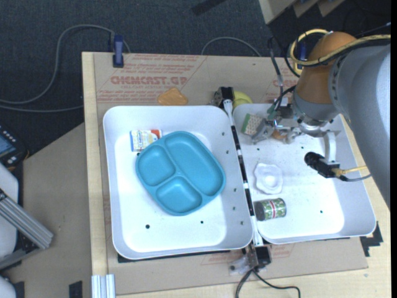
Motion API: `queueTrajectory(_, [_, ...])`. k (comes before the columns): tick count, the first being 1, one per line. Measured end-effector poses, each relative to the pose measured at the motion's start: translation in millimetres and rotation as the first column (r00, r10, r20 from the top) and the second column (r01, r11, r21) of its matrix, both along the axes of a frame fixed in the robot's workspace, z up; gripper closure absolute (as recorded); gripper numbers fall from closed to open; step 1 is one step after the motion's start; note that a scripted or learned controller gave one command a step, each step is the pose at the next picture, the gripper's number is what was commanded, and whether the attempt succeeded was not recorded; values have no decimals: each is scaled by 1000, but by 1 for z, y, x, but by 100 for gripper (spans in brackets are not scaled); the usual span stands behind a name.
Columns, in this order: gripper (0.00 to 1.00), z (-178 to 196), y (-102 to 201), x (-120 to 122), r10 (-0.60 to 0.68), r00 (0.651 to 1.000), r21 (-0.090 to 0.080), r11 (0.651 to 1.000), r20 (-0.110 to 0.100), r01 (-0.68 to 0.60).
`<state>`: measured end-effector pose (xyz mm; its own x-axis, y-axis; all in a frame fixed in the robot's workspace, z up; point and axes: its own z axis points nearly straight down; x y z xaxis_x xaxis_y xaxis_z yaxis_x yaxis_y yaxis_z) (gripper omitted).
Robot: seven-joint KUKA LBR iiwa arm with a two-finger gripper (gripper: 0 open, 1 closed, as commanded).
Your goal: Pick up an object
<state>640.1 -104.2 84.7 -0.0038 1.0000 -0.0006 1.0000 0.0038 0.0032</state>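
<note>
While the gripper [273, 124] sits low at the far end of the right bin [347, 219], whatever it picks lies toward the near end from it.

Can't tell if it's apart or together, too much clutter around the wrist. Just beside it, at the bin's far-left corner, there's a small greenish packet [250, 125], probably the closest target. A white cup-like thing [269, 176] sits mid-bin along the left wall, and a green can [270, 208] lies on its side nearer the front-left corner, long axis running across the bin. Left bin [124, 228] holds a blue divided tray [180, 171] and a small carton [143, 138] at its far-left corner. Smooth white floor, plenty of room on the right bin's near-right side.
</note>
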Motion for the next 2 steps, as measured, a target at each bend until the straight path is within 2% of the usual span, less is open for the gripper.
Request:
queueTrajectory(1, [0,-3,-7,20,1,999,3,1000,-42,-1])
queueTrajectory(2, [100,5,-10,17,-1,999,-2,1000,-51,1])
